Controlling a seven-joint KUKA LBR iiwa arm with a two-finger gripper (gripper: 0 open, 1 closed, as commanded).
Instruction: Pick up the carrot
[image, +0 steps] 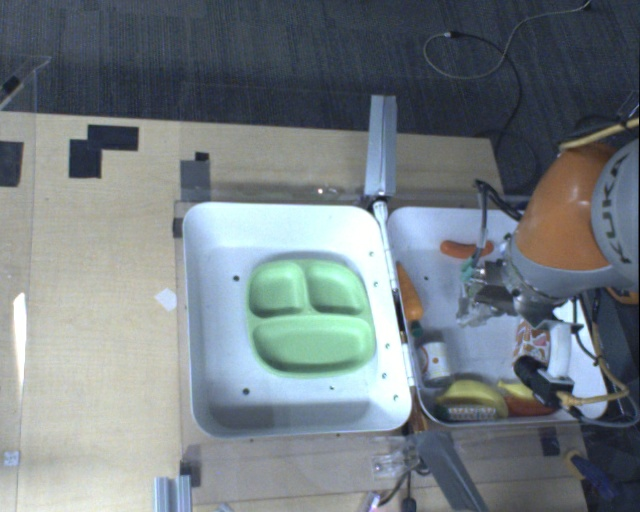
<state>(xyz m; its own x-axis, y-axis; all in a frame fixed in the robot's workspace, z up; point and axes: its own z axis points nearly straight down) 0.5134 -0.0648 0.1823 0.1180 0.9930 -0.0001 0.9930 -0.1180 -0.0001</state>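
The carrot (407, 290) is a slim orange piece with a dark green top. It lies lengthwise against the left wall of the right bin (450, 222). My gripper (482, 296) hangs over the middle of that bin, a short way right of the carrot and apart from it. The grey arm with its orange band (565, 225) comes in from the right above it. I see nothing of the carrot at the gripper.
A short orange-red piece (458, 247) lies at the back of the right bin. A small can (433, 357), a banana (470, 392) and a red item (522, 402) crowd its front edge. The left bin (215, 300) holds a green divided plate (310, 313).
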